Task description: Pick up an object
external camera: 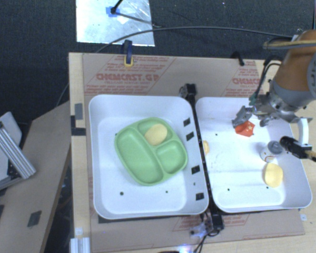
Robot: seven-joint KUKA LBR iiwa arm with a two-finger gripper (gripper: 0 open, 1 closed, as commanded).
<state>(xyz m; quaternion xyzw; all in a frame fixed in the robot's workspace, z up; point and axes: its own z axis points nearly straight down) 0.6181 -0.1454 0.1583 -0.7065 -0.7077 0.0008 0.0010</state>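
My gripper [246,119] sits just above the red object [245,129] in the right bin [295,196]. Finger opening: cannot be determined; no grasp is visible. A yellow object [273,175] lies in the same bin, nearer the camera than the red object.

Grey arm [297,91] with orange band, ending in a metal pincer [243,118].
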